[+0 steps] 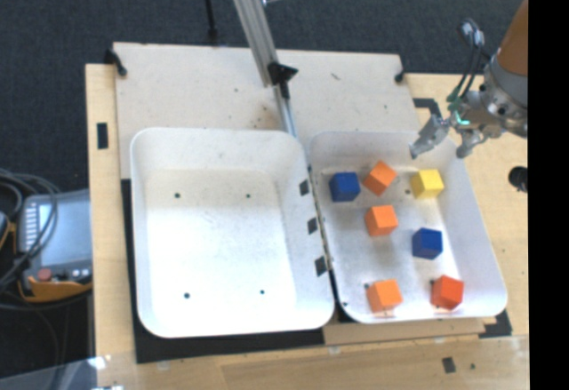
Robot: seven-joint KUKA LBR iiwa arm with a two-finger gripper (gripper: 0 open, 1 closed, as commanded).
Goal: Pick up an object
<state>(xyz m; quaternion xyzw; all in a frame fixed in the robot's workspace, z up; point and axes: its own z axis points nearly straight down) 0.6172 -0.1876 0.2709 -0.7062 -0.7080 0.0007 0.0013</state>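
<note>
The right bin (pixel 471 202) holds several small cubes: a blue one (pixel 345 186), an orange one (pixel 380 177), a yellow one (pixel 428 183), an orange one (pixel 382 219), a blue one (pixel 428 242), an orange one (pixel 385 294) and a red-orange one (pixel 447 292). My gripper (pixel 447 141) hangs above the bin's far right rim, just beyond the yellow cube. Its two fingers are spread apart with nothing between them.
The left bin (pixel 222 228) lies beside the right one. A slanted aluminium bar (pixel 253 11) rises from behind the gap between the bins. A grey device (pixel 53 228) with cables sits off the bench's left edge.
</note>
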